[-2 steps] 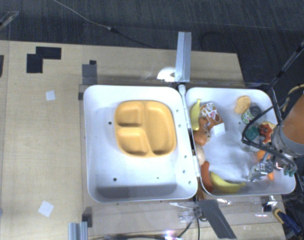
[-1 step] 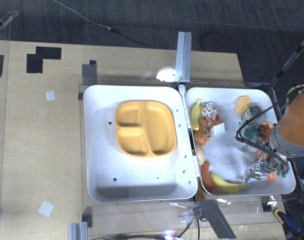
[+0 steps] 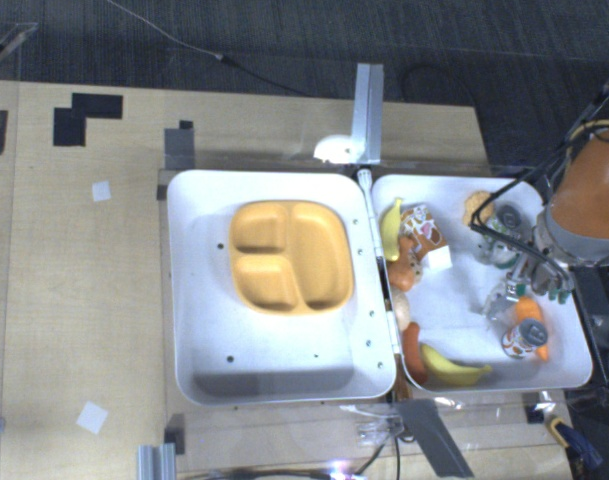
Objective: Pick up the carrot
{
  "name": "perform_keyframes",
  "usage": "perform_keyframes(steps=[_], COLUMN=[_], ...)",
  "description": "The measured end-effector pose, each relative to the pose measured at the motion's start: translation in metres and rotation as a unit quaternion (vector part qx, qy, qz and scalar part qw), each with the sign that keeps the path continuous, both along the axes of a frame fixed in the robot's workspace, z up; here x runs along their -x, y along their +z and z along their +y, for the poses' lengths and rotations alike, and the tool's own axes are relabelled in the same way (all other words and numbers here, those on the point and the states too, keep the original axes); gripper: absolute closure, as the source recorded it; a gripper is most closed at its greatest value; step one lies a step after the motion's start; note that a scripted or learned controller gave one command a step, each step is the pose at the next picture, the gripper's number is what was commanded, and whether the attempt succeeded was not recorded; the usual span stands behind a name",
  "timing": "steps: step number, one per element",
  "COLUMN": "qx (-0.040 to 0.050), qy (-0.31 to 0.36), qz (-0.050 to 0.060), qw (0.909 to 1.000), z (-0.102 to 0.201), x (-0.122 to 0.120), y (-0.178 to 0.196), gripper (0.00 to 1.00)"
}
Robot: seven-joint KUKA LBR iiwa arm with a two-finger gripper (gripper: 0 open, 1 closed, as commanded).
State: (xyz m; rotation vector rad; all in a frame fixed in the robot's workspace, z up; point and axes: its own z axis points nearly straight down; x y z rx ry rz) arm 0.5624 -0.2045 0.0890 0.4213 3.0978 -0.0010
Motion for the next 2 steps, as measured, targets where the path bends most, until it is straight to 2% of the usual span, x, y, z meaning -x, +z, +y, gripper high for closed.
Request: perform_keyframes(steps=[1,2], qx=[0.0004,0.0002], qy=[0.002,0.002], qz=[-0.004,-0.003], qw=[1.0000,1.0000], z=[0.0010,0.0012], x=[-0.0029,-0.0026], y=[0.0133,0.0128], gripper=[1.00,0.00])
